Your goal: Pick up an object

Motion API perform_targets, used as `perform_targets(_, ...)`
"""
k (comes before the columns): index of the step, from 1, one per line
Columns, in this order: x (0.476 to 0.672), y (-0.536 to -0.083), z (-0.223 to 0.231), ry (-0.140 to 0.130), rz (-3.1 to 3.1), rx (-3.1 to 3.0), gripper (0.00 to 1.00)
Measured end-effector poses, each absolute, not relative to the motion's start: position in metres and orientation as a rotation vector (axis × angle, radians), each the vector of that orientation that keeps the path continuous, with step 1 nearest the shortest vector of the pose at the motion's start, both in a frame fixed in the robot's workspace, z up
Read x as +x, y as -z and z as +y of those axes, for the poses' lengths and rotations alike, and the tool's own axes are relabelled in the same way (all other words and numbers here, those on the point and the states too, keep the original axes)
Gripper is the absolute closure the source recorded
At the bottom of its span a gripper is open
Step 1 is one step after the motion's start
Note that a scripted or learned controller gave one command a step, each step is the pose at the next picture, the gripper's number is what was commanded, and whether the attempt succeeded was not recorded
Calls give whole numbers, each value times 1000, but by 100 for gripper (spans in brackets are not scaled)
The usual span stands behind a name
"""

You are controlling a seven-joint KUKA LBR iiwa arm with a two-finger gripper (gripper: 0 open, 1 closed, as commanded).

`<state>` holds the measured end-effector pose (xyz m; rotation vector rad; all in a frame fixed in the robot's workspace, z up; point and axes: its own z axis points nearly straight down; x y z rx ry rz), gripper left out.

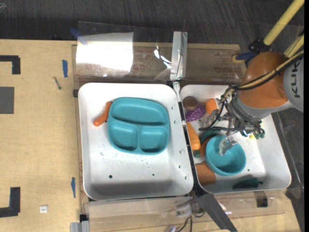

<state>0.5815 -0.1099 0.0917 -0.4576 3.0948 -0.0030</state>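
Over the right-hand white bin (pixel 275 173), the KUKA arm (pixel 263 81), its orange band plain to see, reaches down from the right, and its gripper (pixel 225 145) hangs above a teal bowl (pixel 226 158) near the bin's middle. How far the gripper is open, or whether it has hold of anything, I cannot tell. Around the bowl lie a carrot (pixel 193 136) along the bin's left wall, a bunch of purple grapes (pixel 195 113), a brown round piece (pixel 190 102) at the top left corner, an orange piece (pixel 211 105) just beside the grapes, and a brown-orange piece (pixel 205 174) at the bowl's lower left. Next door, the left bin (pixel 140 178) bears a teal divided plate (pixel 138 125) with a second carrot (pixel 102 115) touching its left rim.
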Motion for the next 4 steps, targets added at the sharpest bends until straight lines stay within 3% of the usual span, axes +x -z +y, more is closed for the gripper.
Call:
perform_targets(1,564,-92,-97,7,3103,-360,0)
perform_targets(2,585,-91,-96,5,3101,-409,0)
perform_targets(3,583,-91,-100,4,3116,-270,0)
perform_targets(4,592,-90,-129,0,3127,-12,0)
